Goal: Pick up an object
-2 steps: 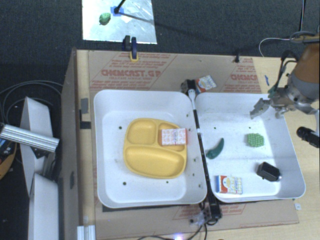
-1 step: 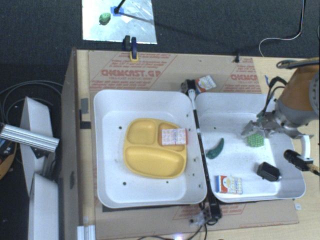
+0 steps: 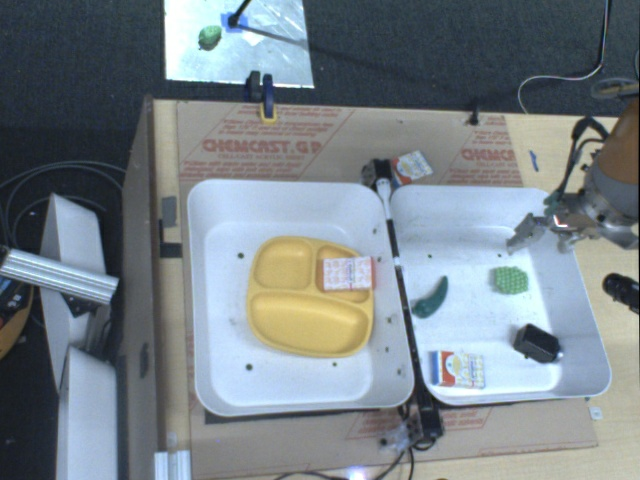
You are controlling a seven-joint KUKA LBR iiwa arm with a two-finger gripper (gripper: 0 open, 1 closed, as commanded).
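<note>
The gripper (image 3: 545, 230) is hovering spread open and holding nothing near the right bin's (image 3: 470, 203) far right edge. The green scrubber (image 3: 511, 280) is lying just below it; centring the fingers over it before descending should help.

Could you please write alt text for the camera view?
The gripper hovers open over the right bin, which holds a green ball, green pepper, black block and small card. The left bin holds a yellow tray.
</note>
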